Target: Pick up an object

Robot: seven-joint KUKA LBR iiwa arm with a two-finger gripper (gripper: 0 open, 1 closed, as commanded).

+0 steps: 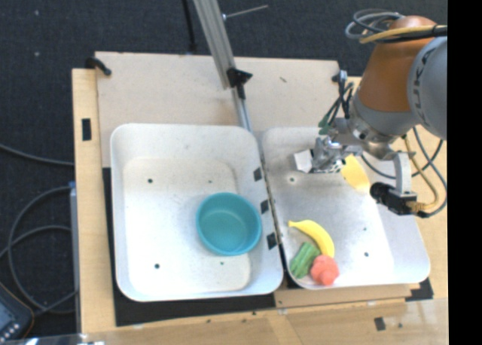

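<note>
SITE: robotics lab test cell | EVIDENCE: industrial arm [395, 72] with orange band and exposed cabling over a plywood table [188, 87] | two shallow white bins [128, 185] side by side | aluminium mast [215, 27] rising behind them | loose cables on dark carpet [45, 19] | toy fruit [315, 249] and teal bowl [228, 223] as test items

— How many bins are counted on the bench?
— Two bins: a left bin [135, 148] and a right bin [392, 249].
— What is counted in the left bin?
— One blue bowl [228, 223].
— And in the right bin?
— One banana [316, 235], one green piece [303, 259] and one red piece [325, 270], grouped at its near edge; one yellow piece [355, 175] is counted beside the far right edge.
</note>
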